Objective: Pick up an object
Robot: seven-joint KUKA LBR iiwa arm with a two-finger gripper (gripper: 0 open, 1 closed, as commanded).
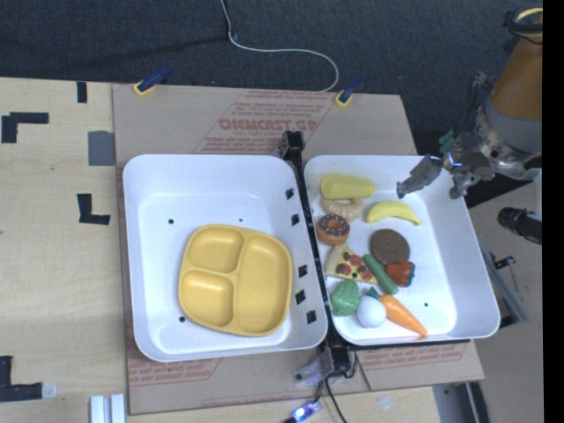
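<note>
The arm had not yet begun its pick: the gripper (pixel 438 176) hung over the far right edge of the right bin (pixel 467 263), with one finger (pixel 417 180) reaching in above the bin's upper corner and another (pixel 459 186) nearer the wrist. The two stood well apart with nothing between them, so the tool looked released and empty, though at this slant the gap was hard to judge exactly. All the candidate objects lay crowded in the left half of that bin: a yellow pepper (pixel 346 186), a banana (pixel 393 211) nearest the gripper, a brown patty (pixel 389 246), a doughnut (pixel 333 228), a pizza slice (pixel 345 263) and a carrot (pixel 404 315). The left bin (pixel 150 236) held a yellow divided plate (pixel 236 278). This looked like the approach step; the next move would call for centring over one piece, probably the banana, and descending with the fingers straddling it rather than its neighbours.
</note>
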